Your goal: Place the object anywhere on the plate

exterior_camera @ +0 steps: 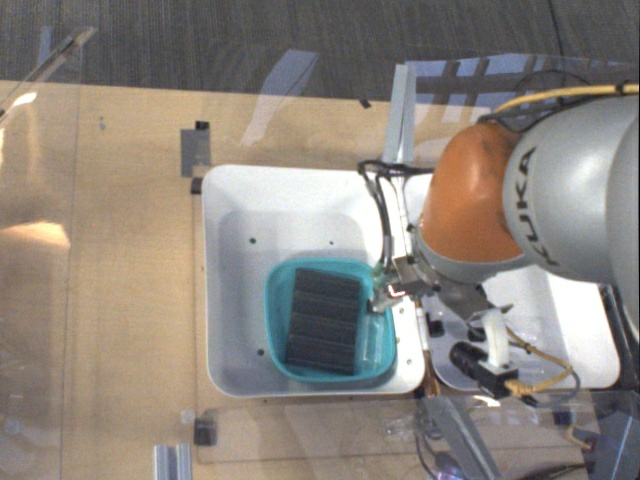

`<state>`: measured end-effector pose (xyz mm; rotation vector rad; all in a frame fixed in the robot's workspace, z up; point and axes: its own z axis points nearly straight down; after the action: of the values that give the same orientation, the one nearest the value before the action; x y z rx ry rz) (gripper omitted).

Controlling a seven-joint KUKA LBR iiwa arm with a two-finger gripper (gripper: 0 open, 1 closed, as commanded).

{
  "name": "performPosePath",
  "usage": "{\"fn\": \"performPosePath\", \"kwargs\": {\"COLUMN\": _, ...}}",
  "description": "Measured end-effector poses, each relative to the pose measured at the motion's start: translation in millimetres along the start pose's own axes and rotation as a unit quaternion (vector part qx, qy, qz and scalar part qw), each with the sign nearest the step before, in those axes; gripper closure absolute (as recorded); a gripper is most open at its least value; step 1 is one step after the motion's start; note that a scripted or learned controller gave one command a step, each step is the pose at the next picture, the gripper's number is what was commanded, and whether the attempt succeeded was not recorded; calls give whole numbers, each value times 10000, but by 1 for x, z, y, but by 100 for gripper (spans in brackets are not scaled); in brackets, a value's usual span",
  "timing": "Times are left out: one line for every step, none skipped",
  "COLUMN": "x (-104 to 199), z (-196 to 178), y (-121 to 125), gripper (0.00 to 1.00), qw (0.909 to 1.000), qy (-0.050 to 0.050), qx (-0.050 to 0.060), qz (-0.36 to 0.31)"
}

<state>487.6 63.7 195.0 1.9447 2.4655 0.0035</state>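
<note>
Camera view: a dark ribbed rectangular block (324, 319) is lying on the teal square plate (279, 286) in the left white bin (232, 268); the gripper (384, 296) is hovering at the plate's right rim, grip state possibly indiscernible — cannot tell.

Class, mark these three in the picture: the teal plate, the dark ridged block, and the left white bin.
Teal plate (279, 298): camera view, its bare left rim.
Dark ridged block (324, 320): camera view, middle of its top face.
Left white bin (240, 253): camera view, bare floor, upper left of the plate.
</note>
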Motion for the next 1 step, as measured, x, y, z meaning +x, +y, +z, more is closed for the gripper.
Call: {"fn": "performPosePath", "kwargs": {"x": 0, "z": 0, "y": 0, "gripper": 0, "qw": 10000, "qy": 0, "qx": -2, "qz": 0}}
